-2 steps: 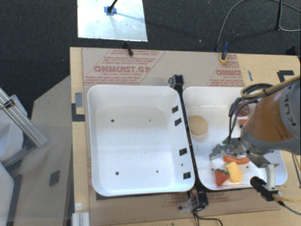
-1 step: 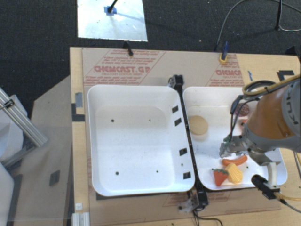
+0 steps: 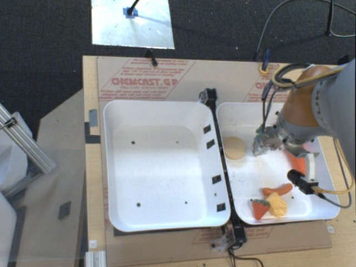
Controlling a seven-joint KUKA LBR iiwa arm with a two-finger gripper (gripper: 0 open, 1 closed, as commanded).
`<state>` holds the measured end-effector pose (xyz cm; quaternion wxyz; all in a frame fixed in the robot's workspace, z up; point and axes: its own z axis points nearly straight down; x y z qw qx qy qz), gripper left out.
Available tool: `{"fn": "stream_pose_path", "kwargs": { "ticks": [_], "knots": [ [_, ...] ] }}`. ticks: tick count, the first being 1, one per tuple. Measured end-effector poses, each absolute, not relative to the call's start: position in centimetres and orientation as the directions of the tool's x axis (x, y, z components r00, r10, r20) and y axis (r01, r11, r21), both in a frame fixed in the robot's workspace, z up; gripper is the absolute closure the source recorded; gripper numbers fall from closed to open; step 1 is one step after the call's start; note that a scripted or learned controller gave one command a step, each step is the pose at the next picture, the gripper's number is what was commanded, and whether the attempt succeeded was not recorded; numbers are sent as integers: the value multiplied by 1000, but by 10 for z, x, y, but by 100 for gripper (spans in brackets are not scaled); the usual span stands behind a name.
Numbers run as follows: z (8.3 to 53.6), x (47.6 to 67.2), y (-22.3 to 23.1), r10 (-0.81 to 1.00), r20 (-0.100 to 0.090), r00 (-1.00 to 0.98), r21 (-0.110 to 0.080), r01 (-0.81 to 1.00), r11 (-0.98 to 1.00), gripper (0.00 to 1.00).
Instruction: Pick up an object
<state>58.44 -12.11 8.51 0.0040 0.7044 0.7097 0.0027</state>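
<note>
My gripper (image 3: pixel 261 146) hangs low in the right bin (image 3: pixel 245 113), just right of a tan round disc (image 3: pixel 234 148) that lies by the bin's left wall. Near the front of that bin lie an orange sausage-shaped piece (image 3: pixel 277 191), a yellow corn-like toy (image 3: pixel 277 205) and a red strawberry-like toy (image 3: pixel 259 209). An orange-red piece (image 3: pixel 297 163) peeks out from under the arm at the right. The grey arm with its orange band (image 3: pixel 300 107) covers the bin's back right part.
The left bin (image 3: pixel 111 166) stands beside the right one, with a black clip strip (image 3: pixel 217 160) along their shared wall. Cables (image 3: pixel 320 191) loop off the wrist over the right bin's right rim. A metal plate (image 3: pixel 132 15) lies beyond the bench.
</note>
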Motion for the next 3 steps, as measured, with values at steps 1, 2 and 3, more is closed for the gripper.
{"fn": "stream_pose_path", "kwargs": {
  "ticks": [1,2,3],
  "knots": [
    [247,522,-47,1000,3,-12,13,1000,12,100],
    [238,522,-52,1000,0,-5,2,1000,5,0],
    [325,487,-34,1000,1,-7,9,1000,7,0]
  ]
}}
